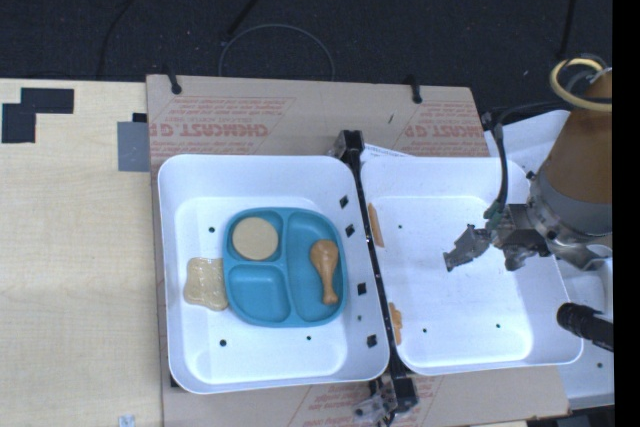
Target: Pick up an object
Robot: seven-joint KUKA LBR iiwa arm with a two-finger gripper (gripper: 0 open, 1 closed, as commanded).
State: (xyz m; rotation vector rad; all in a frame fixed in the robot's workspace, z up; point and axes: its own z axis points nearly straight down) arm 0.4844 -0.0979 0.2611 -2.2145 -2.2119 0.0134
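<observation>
A: Toy drumstick sits in the blue tray, left bin. Probably light, hard plastic; grab the thin shaft.

B: End effector over the right bin; can't tell its state.

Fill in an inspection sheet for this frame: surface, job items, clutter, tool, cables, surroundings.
Surface: two white bins; left bin, right bin, on cardboard.
Job items: blue tray in left bin, holding a round tan patty and a drumstick; a tan piece lies beside the tray's left edge.
Clutter: small orange bits along the right bin's left wall.
Tool: tool over the right bin, nothing between its fingers.
Cables: black cables behind the bench.
Surroundings: dark floor, wooden benchtop.
</observation>
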